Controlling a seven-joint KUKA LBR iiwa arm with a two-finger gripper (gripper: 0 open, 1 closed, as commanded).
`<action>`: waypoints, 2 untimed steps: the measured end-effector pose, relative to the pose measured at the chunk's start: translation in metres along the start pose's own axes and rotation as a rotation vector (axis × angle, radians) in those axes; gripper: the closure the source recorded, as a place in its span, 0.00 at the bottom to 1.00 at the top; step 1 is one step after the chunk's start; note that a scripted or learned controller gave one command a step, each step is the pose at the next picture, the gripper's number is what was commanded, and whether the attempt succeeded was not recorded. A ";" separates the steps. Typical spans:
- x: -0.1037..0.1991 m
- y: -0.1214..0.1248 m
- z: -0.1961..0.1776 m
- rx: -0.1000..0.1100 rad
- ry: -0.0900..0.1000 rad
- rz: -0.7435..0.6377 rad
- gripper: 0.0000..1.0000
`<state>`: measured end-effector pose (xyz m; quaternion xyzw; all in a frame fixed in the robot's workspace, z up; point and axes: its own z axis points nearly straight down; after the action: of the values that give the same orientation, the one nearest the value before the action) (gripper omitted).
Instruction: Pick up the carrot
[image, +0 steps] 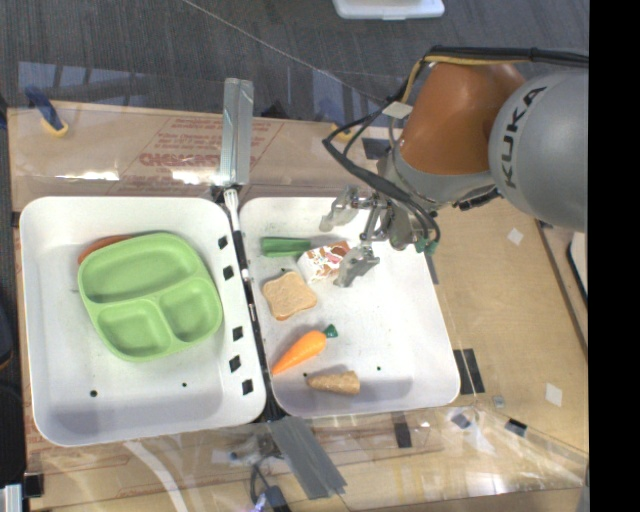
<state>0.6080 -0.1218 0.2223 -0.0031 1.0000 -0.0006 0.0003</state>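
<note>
- Lying on the floor of the right bin (420, 330), toward its near-left part, the carrot (301, 350) points its green top up and to the right and its orange tip down toward the bins' shared divider.
- Just below the carrot's right side rests a tan cone-shaped piece (334, 381); just above the carrot sits a slice of toast (289, 296).
- Farther above the carrot, past the toast, are a red-and-white wrapper (326, 259) and a green pod (287, 244).
- Left of the carrot, across the divider, a green divided tray (150, 294) sits in the left bin (50, 380).
- The gripper (357, 266) hangs up and to the right of the carrot, over the wrapper, with nothing visibly pinched; its metal parts overlap, so I cannot tell how the tool is set.
- Judging by this, the approach step is in hand: the carrot is untouched. The next move likely calls for travel down-left past the toast, turning the wrist across the carrot's slanted body, then a descent.
- The arm (540, 130) leans in from beyond the carrot's far right, orange band uppermost, wrist pointed down into the bin.
</note>
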 end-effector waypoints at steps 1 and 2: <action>0.059 -0.001 0.126 0.002 -0.009 -0.212 0.00; 0.055 0.002 0.113 0.003 -0.021 -0.221 1.00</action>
<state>0.5535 -0.1203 0.1092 -0.1134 0.9935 -0.0023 0.0105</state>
